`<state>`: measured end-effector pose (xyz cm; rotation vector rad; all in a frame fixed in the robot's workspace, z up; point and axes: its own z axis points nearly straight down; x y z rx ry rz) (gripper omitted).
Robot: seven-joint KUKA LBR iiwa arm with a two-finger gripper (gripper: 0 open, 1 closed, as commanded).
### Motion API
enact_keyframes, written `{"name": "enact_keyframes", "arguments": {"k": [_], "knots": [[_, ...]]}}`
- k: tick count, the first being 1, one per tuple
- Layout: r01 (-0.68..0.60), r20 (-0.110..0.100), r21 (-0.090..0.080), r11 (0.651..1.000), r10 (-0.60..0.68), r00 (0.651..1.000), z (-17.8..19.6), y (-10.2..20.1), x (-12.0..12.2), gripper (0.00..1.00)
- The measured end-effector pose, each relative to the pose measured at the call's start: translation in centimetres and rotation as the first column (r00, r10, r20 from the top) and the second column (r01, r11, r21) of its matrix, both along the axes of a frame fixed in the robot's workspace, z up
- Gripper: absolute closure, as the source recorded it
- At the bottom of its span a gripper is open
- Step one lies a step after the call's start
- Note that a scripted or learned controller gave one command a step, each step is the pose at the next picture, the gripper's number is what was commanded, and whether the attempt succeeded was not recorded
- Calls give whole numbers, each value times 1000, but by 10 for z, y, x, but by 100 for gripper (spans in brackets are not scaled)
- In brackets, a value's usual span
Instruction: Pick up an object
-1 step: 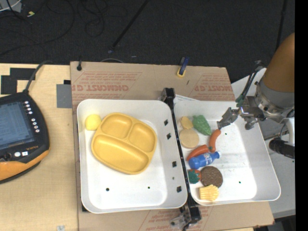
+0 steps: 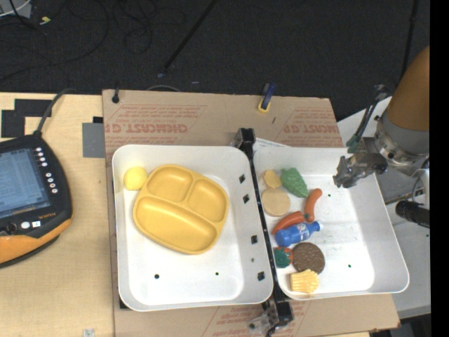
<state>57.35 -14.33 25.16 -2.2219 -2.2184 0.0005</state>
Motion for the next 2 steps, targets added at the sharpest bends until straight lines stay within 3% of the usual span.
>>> {"name": "enact_keyframes", "arguments": {"k": [1, 2], "knots": [[-3, -2, 1, 1000, 3, 1000, -12, 31, 8, 100], [-4, 6, 0, 1000, 4, 1000, 72, 62, -33, 100]]}}
